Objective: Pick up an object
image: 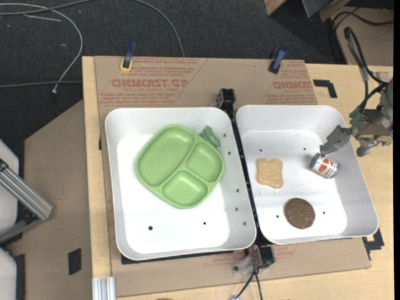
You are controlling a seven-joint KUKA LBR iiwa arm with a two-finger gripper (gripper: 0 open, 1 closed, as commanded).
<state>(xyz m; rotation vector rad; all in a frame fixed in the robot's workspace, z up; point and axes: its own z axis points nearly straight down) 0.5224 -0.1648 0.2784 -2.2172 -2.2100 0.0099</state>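
Observation:
In the right bin point(294, 120) lie a pale slice of toast point(270, 172), a round brown patty point(300, 212) and a small red and white can point(324, 165) on its side. My gripper point(347, 147) hangs over that bin's right edge, open, with nothing between its fingers. One grey finger point(331, 142) points down and left, its tip just above the can. The other finger point(364, 147) is out past the bin's right rim.
The left bin point(181, 236) holds a green divided plate point(180, 165) with a small green object point(210, 136) at its upper right edge. A black clamp point(225, 97) sits between the bins at the back. Blue clips point(129, 55) hold the cardboard.

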